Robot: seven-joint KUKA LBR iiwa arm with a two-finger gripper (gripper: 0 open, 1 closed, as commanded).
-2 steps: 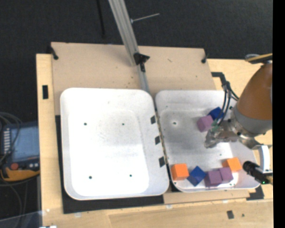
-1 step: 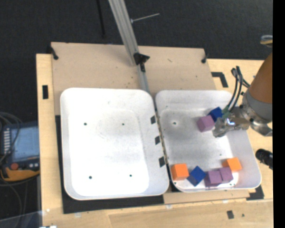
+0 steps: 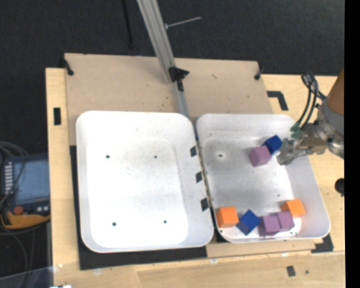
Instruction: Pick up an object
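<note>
Right now I see seven small blocks in the right bin (image 3: 306,179), and any of them could be picked. Two sit apart from the rest, toward the bin's far right corner: a blue cube (image 3: 273,143) and a purple cube (image 3: 260,156), touching or nearly touching, the purple one nearer the bin's middle. Both look like plain matte blocks with sharp edges, turned at a slant to the bin walls.

My pincer (image 3: 286,155) reaches in over the bin's right wall, its grey tip low and just beside the blue cube, on that cube's right. Neither cube sits between the fingers as far as I can make out, and I cannot tell whether the fingers are spread or closed; the tip is too blurred.

Along the bin's near wall lie the other five: an orange block (image 3: 227,216) nearest the left bin, a second blue cube (image 3: 248,221) beside it, two purple blocks (image 3: 276,223) pressed together, and an orange block (image 3: 296,207) just behind them near the near right corner. These are well apart from the pincer.

The left bin (image 3: 138,179) sits alongside on the tan surface (image 3: 126,83).
</note>
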